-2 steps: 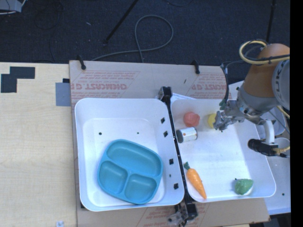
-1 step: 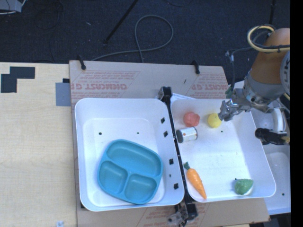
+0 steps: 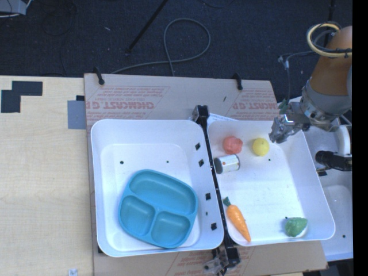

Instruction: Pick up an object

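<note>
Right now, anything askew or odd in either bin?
Minor: the small metal can lies on its side in the right bin, near the divider. The blue tray sits skewed in the left bin. No spills or damage visible.

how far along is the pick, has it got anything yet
Nothing looks picked yet. The yellow ball, pink ball, small can, carrot and green piece all lie in the right bin. In hand: the gripper sits over that bin's upper right corner, nearest the yellow ball, with nothing visibly in it. Left: the descent, grasp and lift.
</note>
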Controlling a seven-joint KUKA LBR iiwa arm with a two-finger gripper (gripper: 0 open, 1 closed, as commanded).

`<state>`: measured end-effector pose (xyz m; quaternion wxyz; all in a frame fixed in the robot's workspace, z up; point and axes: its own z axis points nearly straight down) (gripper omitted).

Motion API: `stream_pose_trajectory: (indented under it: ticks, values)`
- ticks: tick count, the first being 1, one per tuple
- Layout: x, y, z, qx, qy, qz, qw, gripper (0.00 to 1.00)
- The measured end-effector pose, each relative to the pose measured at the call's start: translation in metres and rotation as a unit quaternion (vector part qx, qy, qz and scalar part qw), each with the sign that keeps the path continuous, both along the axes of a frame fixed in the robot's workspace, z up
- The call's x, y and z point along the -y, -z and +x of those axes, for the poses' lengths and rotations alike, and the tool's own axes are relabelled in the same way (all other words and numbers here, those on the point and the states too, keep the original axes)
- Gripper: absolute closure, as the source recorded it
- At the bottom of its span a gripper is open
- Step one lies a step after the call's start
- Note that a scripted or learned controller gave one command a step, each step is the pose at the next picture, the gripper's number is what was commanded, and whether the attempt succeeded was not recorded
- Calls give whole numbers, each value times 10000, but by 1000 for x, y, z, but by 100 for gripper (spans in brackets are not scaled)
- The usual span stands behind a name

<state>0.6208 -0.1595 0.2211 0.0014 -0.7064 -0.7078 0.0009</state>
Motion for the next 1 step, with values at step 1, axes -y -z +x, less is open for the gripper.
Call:
stream_pose_trajectory:
  ticks: [1]
  values:
    - [-46,10,-13,-27,-12,12,10000,100]
